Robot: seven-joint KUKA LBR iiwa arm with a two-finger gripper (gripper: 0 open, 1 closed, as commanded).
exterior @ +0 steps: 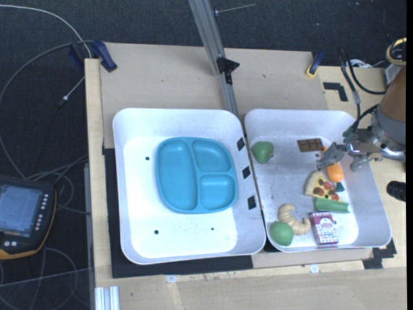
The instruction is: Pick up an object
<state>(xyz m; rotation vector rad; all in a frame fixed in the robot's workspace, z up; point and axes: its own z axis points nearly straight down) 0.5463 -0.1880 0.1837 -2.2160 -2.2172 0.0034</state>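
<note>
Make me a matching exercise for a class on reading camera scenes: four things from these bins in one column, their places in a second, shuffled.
Things:
1. blue divided plastic tray
2. brown chocolate-bar block
3. red and white printed box
4. small orange ball

Places:
A. right bin, near front edge
B. left bin, middle
C. just below the claw
D. right bin, towards the back

Pairs: 1-B, 2-D, 3-A, 4-C

My arm point(395, 112) runs off the right edge, most of it cut away. My gripper point(340, 155) sits over the orange point(334, 172), hiding its top. Finger spacing is too small to read. The pizza point(324, 186) toppings blur together, and the packet point(324, 229) print is unreadable.
</note>
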